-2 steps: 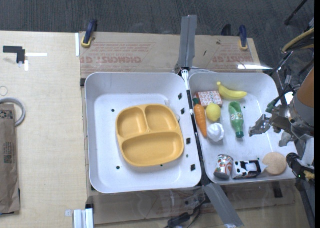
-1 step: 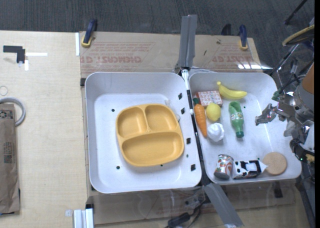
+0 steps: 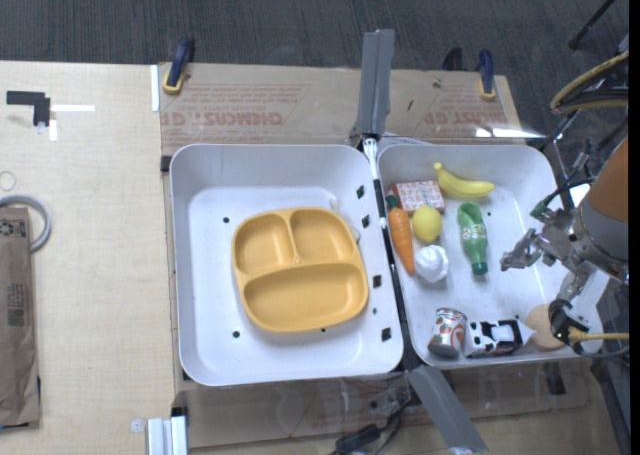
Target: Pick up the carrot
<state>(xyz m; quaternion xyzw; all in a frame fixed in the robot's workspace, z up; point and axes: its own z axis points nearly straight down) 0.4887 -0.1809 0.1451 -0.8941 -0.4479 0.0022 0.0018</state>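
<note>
A yellow plate [image 3: 298, 283] with three sections sits in the left bin [image 3: 190, 273]. In the right bin [image 3: 540, 168], the carrot [image 3: 402, 239] lies along the left wall at nine o'clock, just beside a lemon [image 3: 427, 223] and a white ball [image 3: 432, 263]. A banana [image 3: 462, 183] lies at twelve o'clock, a green bottle [image 3: 473, 235] near the middle, a can [image 3: 449, 331] at six. The gripper [image 3: 545, 243] hovers at three o'clock, well apart from the carrot; its spread cannot be made out.

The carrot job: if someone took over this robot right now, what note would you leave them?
Gripper: at the right bin's right side, holding nothing; whether open or shut is unclear.
Carrot: lying along the right bin's left wall, beside a lemon and a white object.
Done: nothing; the carrot is not picked up.
Left: cross the bin, grasp the carrot, lift it.
</note>
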